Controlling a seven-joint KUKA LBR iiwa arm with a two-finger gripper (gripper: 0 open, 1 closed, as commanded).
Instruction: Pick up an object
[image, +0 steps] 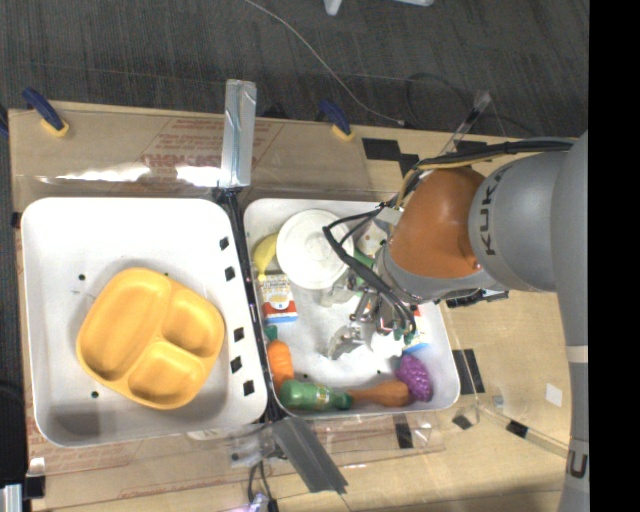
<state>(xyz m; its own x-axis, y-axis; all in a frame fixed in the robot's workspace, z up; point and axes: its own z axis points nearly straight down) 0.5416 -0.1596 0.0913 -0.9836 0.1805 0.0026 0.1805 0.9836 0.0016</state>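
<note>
Cardboard-covered bench holds two shallow white bins; the right bin (452, 372) carries a white round plate (312, 248), purple plastic grapes (414, 376) and an orange toy carrot (279, 359). Low among them, the metal two-finger gripper (345, 344) grasps nothing visible, its state unclear, so picking remains undone. "KUKA" marks the grey arm (484, 222).

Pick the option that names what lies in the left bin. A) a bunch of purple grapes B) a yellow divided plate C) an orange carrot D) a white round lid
B: the yellow divided plate lies alone in the left bin, while the toy foods crowd the right bin.
</note>
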